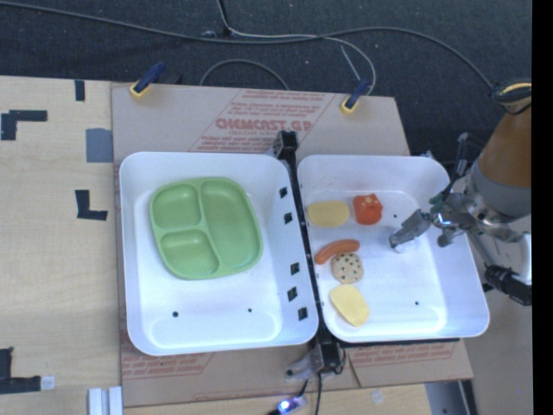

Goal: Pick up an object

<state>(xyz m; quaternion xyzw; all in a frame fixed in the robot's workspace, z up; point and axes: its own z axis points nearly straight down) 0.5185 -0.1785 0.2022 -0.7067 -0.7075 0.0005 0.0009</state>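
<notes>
Camera view, looking down at a slant, gives me two white bins side by side on the bench. My arm (505, 167) comes in from the right, and the gripper (406, 232) hangs over the right bin (458, 314), near its right wall; I cannot tell how it is set from here, and I see nothing in it. Left of it lie a red piece (368, 208), a pale yellow piece (327, 213), a sausage (337, 250), a speckled cookie (347, 269) and a yellow wedge (350, 304). A green divided plate (206, 227) sits in the left bin (138, 318).
</notes>
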